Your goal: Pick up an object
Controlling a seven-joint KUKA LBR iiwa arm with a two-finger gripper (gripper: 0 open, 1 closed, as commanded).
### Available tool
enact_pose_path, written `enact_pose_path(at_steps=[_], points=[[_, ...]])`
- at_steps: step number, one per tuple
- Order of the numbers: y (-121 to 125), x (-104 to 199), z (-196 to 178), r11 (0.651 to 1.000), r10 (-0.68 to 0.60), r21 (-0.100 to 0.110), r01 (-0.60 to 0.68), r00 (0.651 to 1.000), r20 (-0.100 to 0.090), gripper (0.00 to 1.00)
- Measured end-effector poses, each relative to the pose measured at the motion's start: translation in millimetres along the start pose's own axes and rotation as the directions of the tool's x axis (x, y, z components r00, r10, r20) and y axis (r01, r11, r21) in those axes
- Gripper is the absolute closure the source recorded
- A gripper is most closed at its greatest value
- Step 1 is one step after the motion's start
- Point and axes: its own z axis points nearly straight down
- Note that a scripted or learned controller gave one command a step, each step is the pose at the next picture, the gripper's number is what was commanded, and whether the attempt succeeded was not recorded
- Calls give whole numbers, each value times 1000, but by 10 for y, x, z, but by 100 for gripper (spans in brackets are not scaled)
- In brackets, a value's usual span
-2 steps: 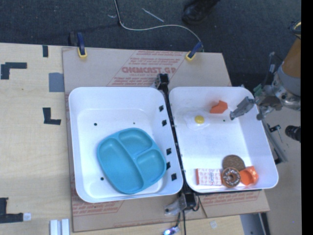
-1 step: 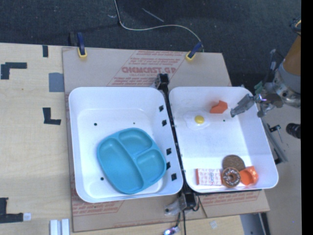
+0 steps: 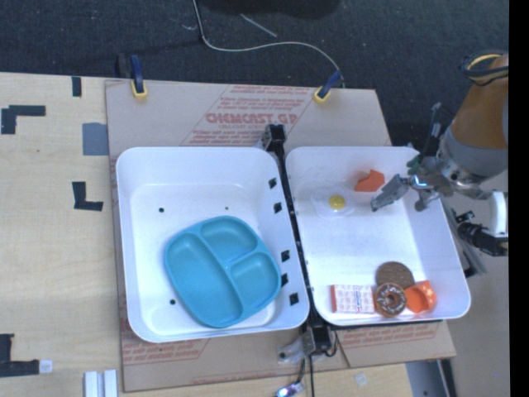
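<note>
Brown bench board (image 3: 248, 118) carries two white bins side by side. Left bin (image 3: 140, 180), frame centre-left: blue divided plate (image 3: 221, 270). Right bin (image 3: 430, 246): orange block (image 3: 370, 180) and small yellow piece (image 3: 336, 203) toward upper part; red-and-white packet (image 3: 351, 298), brown disc (image 3: 395, 273), sprinkled donut (image 3: 390, 299) and orange object (image 3: 421, 297) along lower edge. Gripper (image 3: 402, 193) at right, over the bin's upper right, just right of orange block; fingers apart, holding nothing.
</note>
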Motion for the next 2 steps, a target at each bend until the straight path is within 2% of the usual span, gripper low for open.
enact_pose_path(at_steps=[1, 2], points=[[-104, 36, 523, 1000, 1, 0, -1, 1000, 0, 0], [-99, 40, 1018, 1000, 0, -6, 0, 1000, 3, 0]])
